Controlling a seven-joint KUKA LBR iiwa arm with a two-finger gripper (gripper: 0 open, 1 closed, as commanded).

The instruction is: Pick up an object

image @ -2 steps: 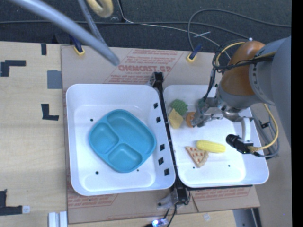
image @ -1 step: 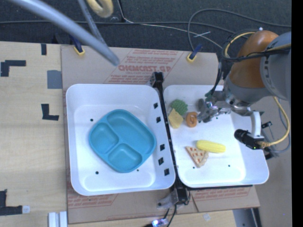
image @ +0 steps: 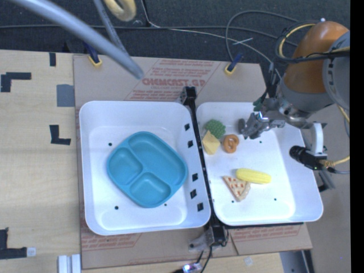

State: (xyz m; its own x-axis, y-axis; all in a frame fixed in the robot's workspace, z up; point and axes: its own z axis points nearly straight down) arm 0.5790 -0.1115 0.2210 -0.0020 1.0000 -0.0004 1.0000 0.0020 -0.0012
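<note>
In the right bin [image: 296,203] lie several toy foods: a green broccoli piece [image: 215,126], a yellow cheese wedge [image: 211,144], a brown pretzel-like ring [image: 231,143], a yellow corn cob [image: 253,176] and a pizza slice [image: 236,186]. My gripper [image: 252,127] hangs over the bin's upper middle, just right of the ring and above the corn. Nothing shows between its fingers.
The left bin [image: 91,152] holds a blue divided plate [image: 147,168]. A black clamp strip [image: 196,152] runs between the bins. Cables loop behind the right bin, and a grey pole [image: 85,33] slants across the upper left.
</note>
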